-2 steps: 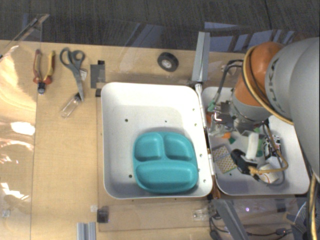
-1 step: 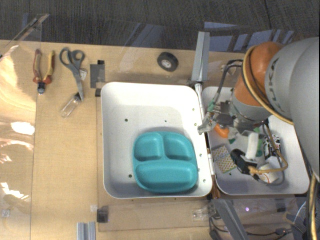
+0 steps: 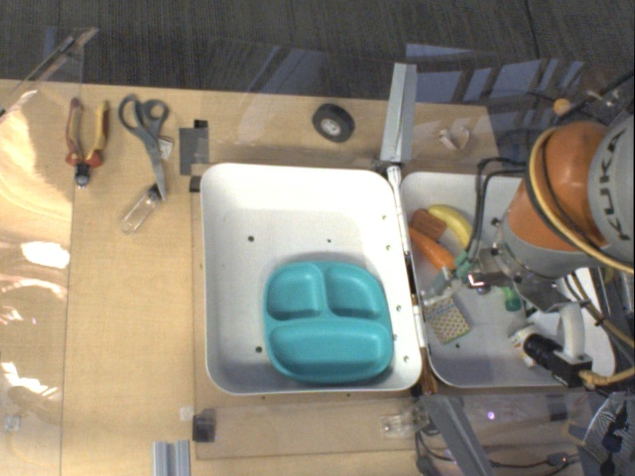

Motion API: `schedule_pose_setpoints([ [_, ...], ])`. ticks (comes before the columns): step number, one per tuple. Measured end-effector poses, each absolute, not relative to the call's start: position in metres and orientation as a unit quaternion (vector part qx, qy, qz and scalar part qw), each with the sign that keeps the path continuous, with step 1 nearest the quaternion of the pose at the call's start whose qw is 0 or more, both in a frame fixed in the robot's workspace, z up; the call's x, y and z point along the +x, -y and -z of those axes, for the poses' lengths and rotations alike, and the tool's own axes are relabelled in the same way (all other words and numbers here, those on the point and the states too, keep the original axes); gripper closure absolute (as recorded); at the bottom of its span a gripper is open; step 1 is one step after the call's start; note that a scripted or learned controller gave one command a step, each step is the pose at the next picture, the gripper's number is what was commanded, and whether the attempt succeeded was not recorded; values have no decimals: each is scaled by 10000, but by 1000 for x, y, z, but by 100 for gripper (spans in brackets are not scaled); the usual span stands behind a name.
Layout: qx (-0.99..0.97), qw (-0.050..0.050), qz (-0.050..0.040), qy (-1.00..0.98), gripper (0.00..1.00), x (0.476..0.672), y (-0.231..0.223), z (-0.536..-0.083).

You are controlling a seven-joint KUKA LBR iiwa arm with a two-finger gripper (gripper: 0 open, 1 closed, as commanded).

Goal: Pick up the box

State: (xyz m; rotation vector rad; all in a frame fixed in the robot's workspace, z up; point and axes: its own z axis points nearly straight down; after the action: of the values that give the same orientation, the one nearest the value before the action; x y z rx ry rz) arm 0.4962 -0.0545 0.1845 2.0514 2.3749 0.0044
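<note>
Looking down, we see the arm (image 3: 571, 201) over the right bin (image 3: 476, 360), near a small box (image 3: 448, 318); can't tell the gripper's state.

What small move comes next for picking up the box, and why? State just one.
Probably ease the pincer toward the view's lower left, over the speckled box. The box lies by the right bin's left wall, below the carrot, and the pincer seems to hang just up-right of it, not above it.
</note>
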Motion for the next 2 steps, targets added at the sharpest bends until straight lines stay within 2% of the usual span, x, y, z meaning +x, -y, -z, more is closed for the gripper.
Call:
schedule_pose_setpoints([
  [1, 6514, 23, -19, -7587, 0, 493, 71, -139],
  [2, 5655, 81, -32, -8247, 0, 492, 93, -90],
])
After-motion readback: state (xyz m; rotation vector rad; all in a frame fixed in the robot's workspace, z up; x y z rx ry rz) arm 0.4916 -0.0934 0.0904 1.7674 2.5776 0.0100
